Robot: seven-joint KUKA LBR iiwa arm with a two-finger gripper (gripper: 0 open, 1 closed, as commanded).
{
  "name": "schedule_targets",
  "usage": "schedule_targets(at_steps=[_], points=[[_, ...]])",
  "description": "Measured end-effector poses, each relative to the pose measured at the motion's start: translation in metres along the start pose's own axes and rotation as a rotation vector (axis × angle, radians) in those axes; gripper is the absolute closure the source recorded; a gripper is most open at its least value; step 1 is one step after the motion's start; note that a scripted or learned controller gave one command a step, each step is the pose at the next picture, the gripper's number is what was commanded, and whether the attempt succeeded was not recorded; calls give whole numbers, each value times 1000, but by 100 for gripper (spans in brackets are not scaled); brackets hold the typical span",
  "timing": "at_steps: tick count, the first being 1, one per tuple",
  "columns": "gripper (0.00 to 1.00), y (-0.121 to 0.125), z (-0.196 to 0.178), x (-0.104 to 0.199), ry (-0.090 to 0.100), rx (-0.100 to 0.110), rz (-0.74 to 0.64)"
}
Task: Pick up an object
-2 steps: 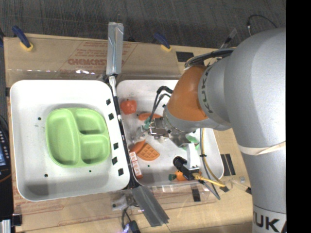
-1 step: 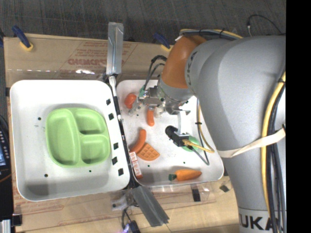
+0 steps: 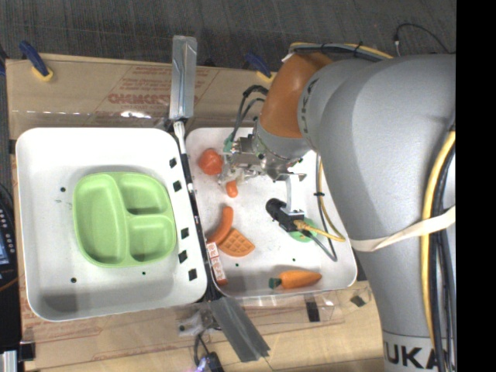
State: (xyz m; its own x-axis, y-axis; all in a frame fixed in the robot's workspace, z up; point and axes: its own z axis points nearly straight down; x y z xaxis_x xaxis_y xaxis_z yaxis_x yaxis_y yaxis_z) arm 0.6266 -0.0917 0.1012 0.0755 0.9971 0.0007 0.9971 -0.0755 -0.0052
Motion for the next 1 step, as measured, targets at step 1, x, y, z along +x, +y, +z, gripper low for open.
schedule_targets(at_steps=[1], points=[[100,-55,-91,-2,-1,-3,-127]])
